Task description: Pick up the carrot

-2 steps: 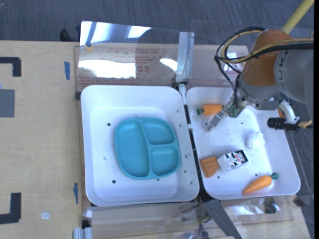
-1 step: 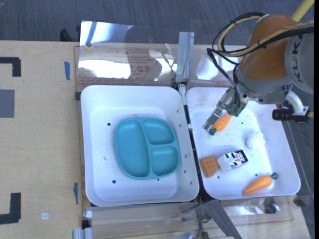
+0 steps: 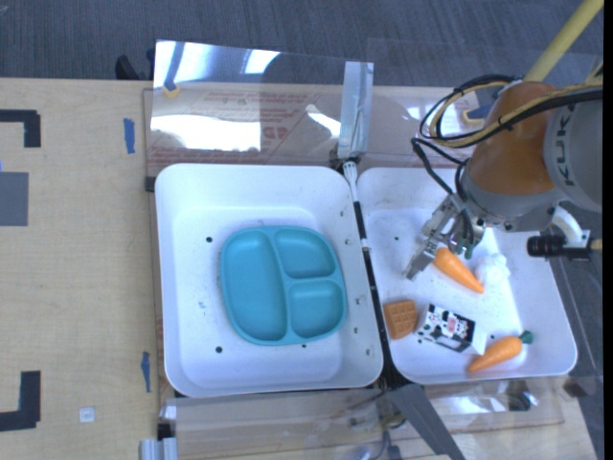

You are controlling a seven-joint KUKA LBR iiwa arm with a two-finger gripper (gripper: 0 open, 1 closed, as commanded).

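Two carrots lie in the right bin [image 3: 551, 305]. One orange carrot [image 3: 462, 271] lies slanted near the bin's middle, and a second carrot [image 3: 497, 353] with a green top rests near the front right corner. My gripper [image 3: 442, 257] hangs low over the upper left end of the middle carrot. It is open, with one finger [image 3: 420, 263] to the left of that end and the other on its right. The carrot lies on the bin floor.
A tan waffle piece [image 3: 400, 317] and a black-and-white packet [image 3: 448, 328] lie in the right bin's front part. The left bin [image 3: 182, 257] holds a blue divided plate [image 3: 283, 283]. The arm's orange band [image 3: 508, 156] and cables hang over the right bin's back edge.
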